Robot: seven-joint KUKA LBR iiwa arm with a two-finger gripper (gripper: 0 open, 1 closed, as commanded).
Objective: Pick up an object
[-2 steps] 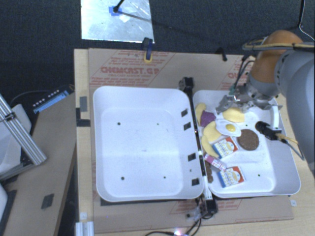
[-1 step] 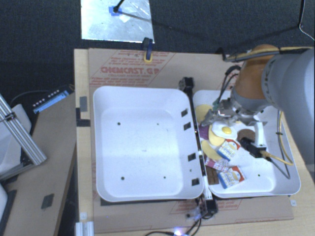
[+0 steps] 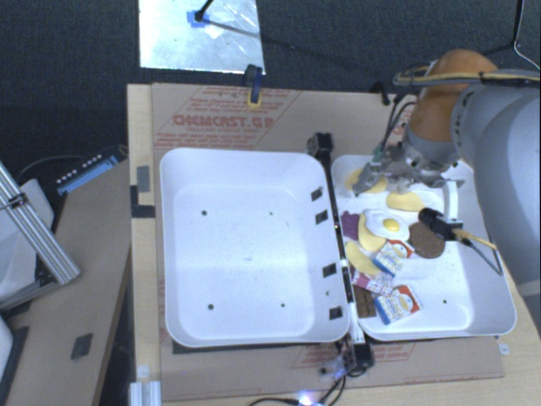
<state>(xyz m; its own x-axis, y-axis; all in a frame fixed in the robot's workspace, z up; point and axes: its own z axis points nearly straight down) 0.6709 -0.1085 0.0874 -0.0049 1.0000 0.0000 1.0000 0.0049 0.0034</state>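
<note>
White bins [image 3: 245, 252] — two; one fried egg [image 3: 385, 224]; hand [image 3: 369, 180] — grip unreadable.

A brown cardboard sheet [image 3: 221, 118] covers the bench [image 3: 84, 252]; two white bins sit side by side on it, left bin [image 3: 245, 244] and right bin [image 3: 461, 299]

Even, cool overhead light falls on my bench. The two white bins [image 3: 245, 252] glare almost featureless, with soft shadow only along their inner walls. A metal sheet [image 3: 201, 22] at upper left shines patchily. The dark floor around stays dim. My arm [image 3: 499, 142] at right looks soft and slightly blurred.
</note>
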